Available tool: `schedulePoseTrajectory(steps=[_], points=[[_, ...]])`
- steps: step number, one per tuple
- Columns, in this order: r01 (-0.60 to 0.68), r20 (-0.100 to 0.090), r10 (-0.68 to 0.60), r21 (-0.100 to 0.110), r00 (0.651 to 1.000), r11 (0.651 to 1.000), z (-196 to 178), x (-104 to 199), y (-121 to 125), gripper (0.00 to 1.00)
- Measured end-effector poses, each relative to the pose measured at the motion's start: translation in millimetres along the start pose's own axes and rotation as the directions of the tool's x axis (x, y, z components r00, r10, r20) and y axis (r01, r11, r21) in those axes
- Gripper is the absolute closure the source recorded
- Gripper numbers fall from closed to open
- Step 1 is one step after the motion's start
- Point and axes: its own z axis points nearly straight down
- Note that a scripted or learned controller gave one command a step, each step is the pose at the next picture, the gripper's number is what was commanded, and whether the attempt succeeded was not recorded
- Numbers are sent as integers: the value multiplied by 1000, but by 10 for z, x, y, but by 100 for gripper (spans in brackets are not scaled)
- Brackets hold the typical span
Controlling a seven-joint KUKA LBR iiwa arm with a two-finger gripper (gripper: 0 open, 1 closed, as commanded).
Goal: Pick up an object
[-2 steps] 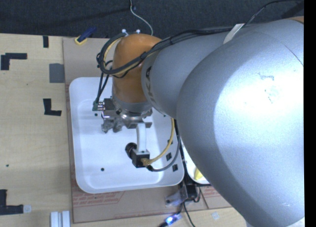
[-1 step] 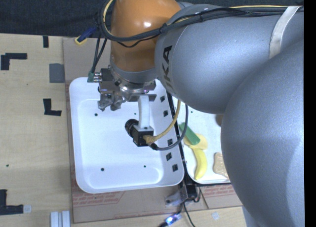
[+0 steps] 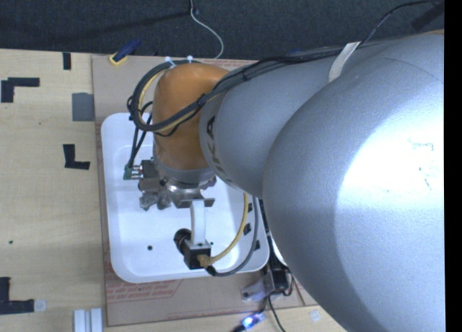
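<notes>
My grey arm with its orange band (image 3: 184, 118) reaches in from the right and covers most of the view. The gripper (image 3: 157, 195) hangs low over the white bin (image 3: 119, 201), near its middle. The wrist hides its tips, and I see no object between them. A tiny dark speck (image 3: 149, 247) lies on the bin floor toward the front. The arm hides the right side of this bin and everything to the right of it.
The wooden bench (image 3: 43, 201) at left bears black tape marks (image 3: 72, 157) and a grey patch (image 3: 83, 105). A small blue and yellow thing (image 3: 124, 50) lies at the bench's back edge. A thin cable (image 3: 206, 31) hangs down at the back.
</notes>
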Motion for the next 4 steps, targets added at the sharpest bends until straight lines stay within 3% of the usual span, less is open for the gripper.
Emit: schedulePoseTrajectory(steps=[1, 2, 3, 4], points=[[2, -13, -2, -28, 1000, 1000, -1934, -9, 49, 100], [-1, 3, 1, 5, 1000, 1000, -138, -6, -220, 100], [2, -13, -2, -28, 1000, 1000, -1984, -2, -148, 100], [-1, 2, 1, 2, 1000, 1000, -299, -8, -210, 100]])
